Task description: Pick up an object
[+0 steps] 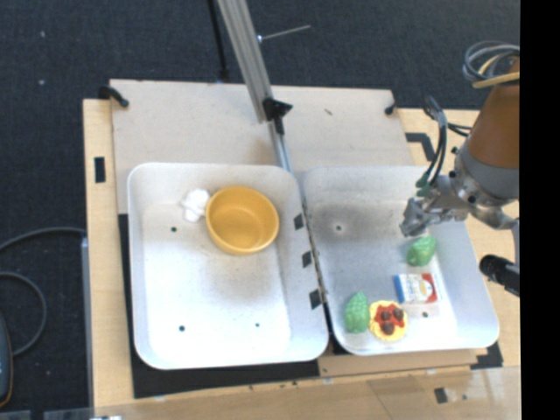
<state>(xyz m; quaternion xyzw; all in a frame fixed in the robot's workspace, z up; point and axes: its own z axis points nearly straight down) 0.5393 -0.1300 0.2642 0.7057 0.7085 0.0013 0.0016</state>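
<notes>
1. We see the arm (494, 138) reaching in from the right over the right bin (350, 195), orange band above the wrist.
2. Gripper (415, 223) hangs over the right bin's upper right part, just above a small green object (422, 251). We cannot tell how far open the claw is, and we see nothing held in it.
3. The green object lies in the right bin, directly below the gripper tip; touching or apart, we cannot tell.
4. Below it a white, red and blue packet (416, 288) lies flat.
5. Near the right bin's front edge: a second green item (356, 311) and just beside it a yellow and red toy (388, 319).
6. Left bin (219, 322) holds a yellow bowl (242, 220), upright, near its back right.
7. A small white lump (195, 203) sits touching the bowl's left side.
8. A metal pole (249, 55) slants across the bench behind the bins.
</notes>
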